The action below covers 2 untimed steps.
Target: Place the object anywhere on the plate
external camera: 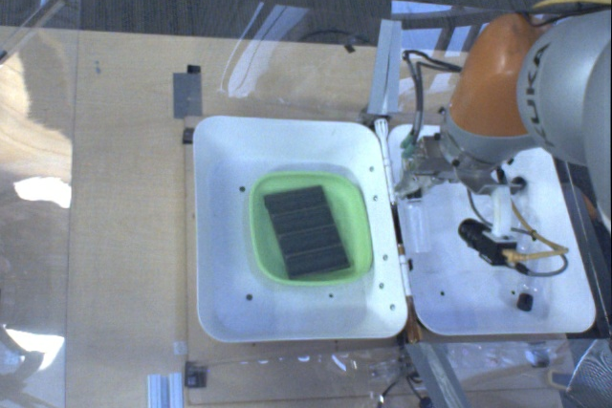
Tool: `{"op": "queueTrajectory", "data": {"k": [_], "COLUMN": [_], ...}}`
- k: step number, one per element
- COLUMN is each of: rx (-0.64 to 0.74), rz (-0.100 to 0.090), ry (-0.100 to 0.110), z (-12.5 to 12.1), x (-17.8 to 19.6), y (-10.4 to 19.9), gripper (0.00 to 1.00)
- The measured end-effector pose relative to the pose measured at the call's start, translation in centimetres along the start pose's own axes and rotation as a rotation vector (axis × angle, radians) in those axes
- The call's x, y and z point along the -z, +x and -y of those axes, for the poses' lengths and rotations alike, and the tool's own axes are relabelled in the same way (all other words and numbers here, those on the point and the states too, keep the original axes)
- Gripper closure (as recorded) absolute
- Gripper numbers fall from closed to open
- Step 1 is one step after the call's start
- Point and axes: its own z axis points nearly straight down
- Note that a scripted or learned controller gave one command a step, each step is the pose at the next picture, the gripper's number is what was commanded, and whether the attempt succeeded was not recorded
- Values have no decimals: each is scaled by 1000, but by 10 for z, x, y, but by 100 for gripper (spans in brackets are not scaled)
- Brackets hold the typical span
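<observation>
A dark grey ridged block lies flat on the green square plate, slightly turned, in the middle of the left bin. It rests fully inside the plate's raised rim. My gripper hangs over the right bin, close to that bin's left wall and just right of the divide between the two bins. It is apart from the block and the plate. The orange and grey wrist above hides most of it.
A small black piece sits near the front right of the right bin. A metal post stands behind the gap between the bins. Pale wooden bench stretches to the left.
</observation>
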Motion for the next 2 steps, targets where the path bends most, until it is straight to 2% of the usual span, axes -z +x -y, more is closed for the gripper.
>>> {"op": "queueTrajectory", "data": {"k": [1,2], "rx": [137,136], "rz": [-1,-1], "ry": [0,-1], "z": [23,23], "x": [0,0], "y": [74,73], "gripper": [100,0]}}
